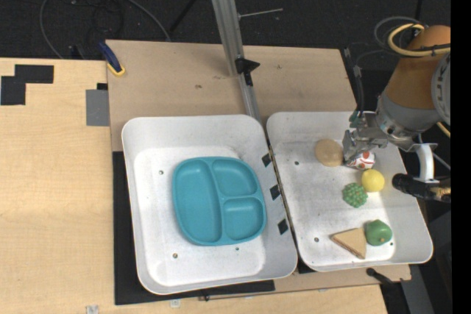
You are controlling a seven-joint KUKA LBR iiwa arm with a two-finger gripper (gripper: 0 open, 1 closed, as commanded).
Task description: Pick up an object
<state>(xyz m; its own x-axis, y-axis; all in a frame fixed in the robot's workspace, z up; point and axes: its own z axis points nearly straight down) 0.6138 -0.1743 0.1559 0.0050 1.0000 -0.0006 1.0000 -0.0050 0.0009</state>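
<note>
**Operator:** While I read across from the left, I first see the left bin [140, 158], which holds a teal divided plate [218, 200] lying flat, a little toward its right half. The plate has three compartments, one long and two smaller.

**Colleague:** And past the divider?

**Operator:** The right bin [309, 232] sits just beside the left one, their edges almost meeting. Near its upper middle I see a tan rounded lump [329, 152]. To the right of that lies a small red and white object [363, 159], directly under the gripper [358, 151].

**Colleague:** Is the gripper closed on it?

**Operator:** I cannot tell. The fingers come down right at that red and white object, but from this slant I cannot make out whether they are spread or pressed together, nor whether anything sits between them.

**Colleague:** What else is in that bin?

**Operator:** Just below the gripper there is a yellow ball [373, 181], touching or nearly touching a knobbly green cluster [355, 195] on its left. Nearer the front edge lie a tan wedge [350, 242] and a green rounded fruit [378, 232], side by side. The arm [416, 84] enters from the right, its orange band above the wrist.
</note>
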